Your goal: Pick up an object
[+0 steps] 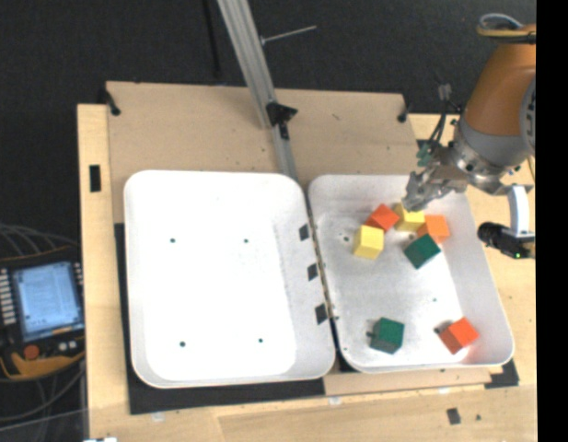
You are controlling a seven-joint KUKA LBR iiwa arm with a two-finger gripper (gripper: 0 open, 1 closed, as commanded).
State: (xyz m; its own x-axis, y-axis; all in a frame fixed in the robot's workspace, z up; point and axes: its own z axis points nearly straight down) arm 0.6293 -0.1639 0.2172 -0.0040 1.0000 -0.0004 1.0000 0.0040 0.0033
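Orange block (458, 334) sitting far below my hand (420, 194); grip unclear, I'm risking nudging crowded blocks (403, 230) beneath.

i see even overhead light, white bins (219, 274) bright, soft short shadows, slightly grainy, dark beyond the counter (348, 127).

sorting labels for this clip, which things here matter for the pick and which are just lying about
For the job:
claw
right bin
blocks in it: orange, yellow, green

Lying about:
left bin
pendant
metal pole
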